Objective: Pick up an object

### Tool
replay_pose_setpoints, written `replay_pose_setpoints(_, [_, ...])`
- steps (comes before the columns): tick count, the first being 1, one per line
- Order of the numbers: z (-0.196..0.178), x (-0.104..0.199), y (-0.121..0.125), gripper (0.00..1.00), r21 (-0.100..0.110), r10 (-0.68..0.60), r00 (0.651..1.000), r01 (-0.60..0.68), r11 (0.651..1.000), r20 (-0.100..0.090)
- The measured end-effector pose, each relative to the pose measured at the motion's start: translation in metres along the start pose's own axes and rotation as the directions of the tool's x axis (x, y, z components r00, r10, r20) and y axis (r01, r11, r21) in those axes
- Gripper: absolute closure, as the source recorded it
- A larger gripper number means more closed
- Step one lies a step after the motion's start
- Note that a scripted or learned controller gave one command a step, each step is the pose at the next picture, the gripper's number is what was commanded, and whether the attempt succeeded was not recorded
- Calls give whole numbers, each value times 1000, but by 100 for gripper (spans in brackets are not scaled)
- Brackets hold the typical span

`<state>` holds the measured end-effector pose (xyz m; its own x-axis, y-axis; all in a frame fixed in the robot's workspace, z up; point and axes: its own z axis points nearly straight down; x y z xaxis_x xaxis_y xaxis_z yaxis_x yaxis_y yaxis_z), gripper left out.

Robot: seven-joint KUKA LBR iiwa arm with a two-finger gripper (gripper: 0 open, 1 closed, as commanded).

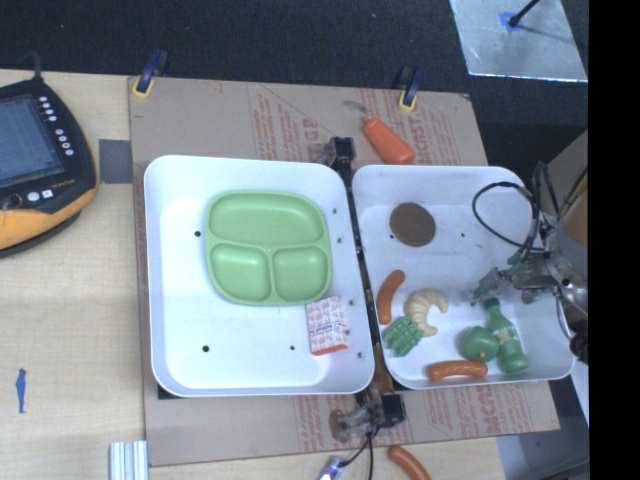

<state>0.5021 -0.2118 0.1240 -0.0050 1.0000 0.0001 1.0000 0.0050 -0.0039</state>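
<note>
Gripper (515, 280) sits at the right edge of the right bin (455, 176), low over the floor, just far of the green bottle-shaped toy (503, 336). Can't tell the state of the jaws: the metal is blurred against the white and the cable loop (503, 208) clutters it. Nothing visibly pinched between them.

Candidates, all in the right bin:
- green bottle toy, nearest the gripper, lying tilted, with a round green piece (478, 344) touching its left side
- croissant (428, 308), mid bin, touching the green bumpy veg (400, 334)
- orange sausage (390, 294), upright-ish along the left wall
- second sausage (457, 371), flat along the near wall
- brown disc (411, 224), far, on its own

Handling guess: all look like hollow plastic play food, so light, rigid, smooth, not fragile. Main risk is slip or squirt-out, not crushing.

Best pick is probably the bottle toy: closest, and the narrow neck gives a waist to close across. Grip across the short axis, mid-body. Round green piece beside it may get nudged.

Sausages: grip across the width at the middle; the near one hugs the wall, poor finger clearance. Disc is flat, hard to get under. Croissant is curved and crowded.

Left bin (170, 268) holds a green divided plate (268, 246) and a small packet (326, 325); both flat, bad targets.
</note>
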Motion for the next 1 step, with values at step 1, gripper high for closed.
replay_pose_setpoints(1, [-10, -1, 0, 100, 0, -2, 1000, 2, 1000, 1])
